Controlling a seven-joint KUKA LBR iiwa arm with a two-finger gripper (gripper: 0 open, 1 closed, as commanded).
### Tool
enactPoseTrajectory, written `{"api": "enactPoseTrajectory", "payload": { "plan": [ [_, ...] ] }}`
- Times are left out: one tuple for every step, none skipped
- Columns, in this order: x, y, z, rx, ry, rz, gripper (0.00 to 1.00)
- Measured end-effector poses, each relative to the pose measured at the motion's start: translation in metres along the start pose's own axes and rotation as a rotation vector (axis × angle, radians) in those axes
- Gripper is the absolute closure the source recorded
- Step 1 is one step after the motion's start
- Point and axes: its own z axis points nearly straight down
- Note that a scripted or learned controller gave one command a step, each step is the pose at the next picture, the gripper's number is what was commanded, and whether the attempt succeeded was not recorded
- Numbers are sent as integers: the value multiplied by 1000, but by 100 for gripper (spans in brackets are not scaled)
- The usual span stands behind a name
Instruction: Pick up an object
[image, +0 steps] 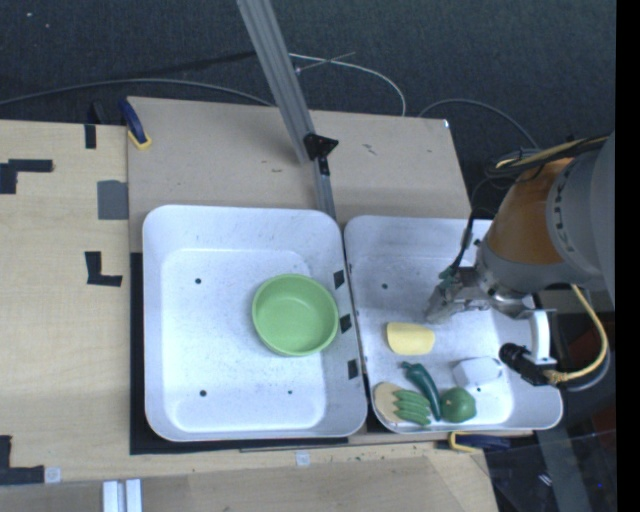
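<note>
1. Yellow rounded block (411, 339), kinda like a soft wedge of cheese, sits in the right shallow white bin (400, 250), roughly mid-bin and just below-left of the gripper (443, 305).
2. Gripper's at the end of the grey arm with the orange band (535, 225), hanging low over the right bin near its right side. Honestly can't tell how the gripper's set, it's too dark and small. Nothing visibly pinched in it.
3. Along the near edge of that bin: a green leafy-looking toy on a tan piece (400, 403), a dark green curved thing like a pepper (423, 385), a round green ball-ish object (458, 404), and a small white cup-like item (478, 372) just above that.
4. Left shallow white bin (190, 250) has a light green plastic bowl (294, 314), upright, toward its right side.
5. Both bins sit side by side on the counter (60, 230).
</note>
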Motion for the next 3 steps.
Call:
{"api": "enactPoseTrajectory", "payload": {
  "plan": [
    [3,-2,-62,-5,-1,1,100],
    [4,9,-115,-6,-2,0,100],
    [6,10,-178,-7,-2,0,100]
  ]
}}
